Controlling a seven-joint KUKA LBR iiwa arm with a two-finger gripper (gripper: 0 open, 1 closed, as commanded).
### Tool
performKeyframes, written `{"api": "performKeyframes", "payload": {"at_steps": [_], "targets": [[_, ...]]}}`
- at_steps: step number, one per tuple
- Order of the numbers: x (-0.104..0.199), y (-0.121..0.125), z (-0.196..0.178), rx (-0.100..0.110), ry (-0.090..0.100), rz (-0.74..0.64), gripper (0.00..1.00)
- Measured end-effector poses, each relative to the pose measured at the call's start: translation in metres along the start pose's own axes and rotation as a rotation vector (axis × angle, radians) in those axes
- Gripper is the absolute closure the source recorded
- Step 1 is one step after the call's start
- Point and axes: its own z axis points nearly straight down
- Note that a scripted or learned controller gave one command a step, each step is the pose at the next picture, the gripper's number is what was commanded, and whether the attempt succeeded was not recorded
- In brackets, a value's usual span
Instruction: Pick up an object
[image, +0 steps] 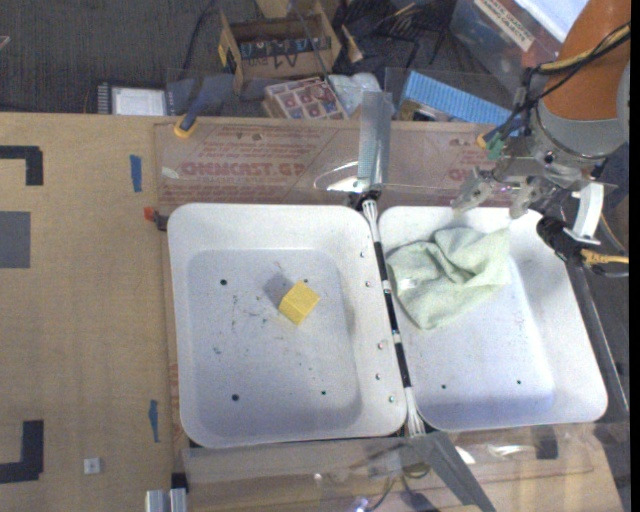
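The gripper hangs with its two fingers spread apart, holding nothing, just above the far edge of the right bin. Close below lies a crumpled pale green cloth. A yellow block sits in the left bin.

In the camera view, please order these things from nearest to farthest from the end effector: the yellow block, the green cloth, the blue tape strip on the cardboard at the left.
From the end effector:
1. Green cloth, just below it in the right bin.
2. Yellow block, in the left bin.
3. Blue tape strip, far left on the cardboard.
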Motion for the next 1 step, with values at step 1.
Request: {"api": "performKeyframes", "payload": {"at_steps": [1], "targets": [[-0.0532,0.0115,0.0694,-0.002,-0.001,-0.692,0.00]]}}
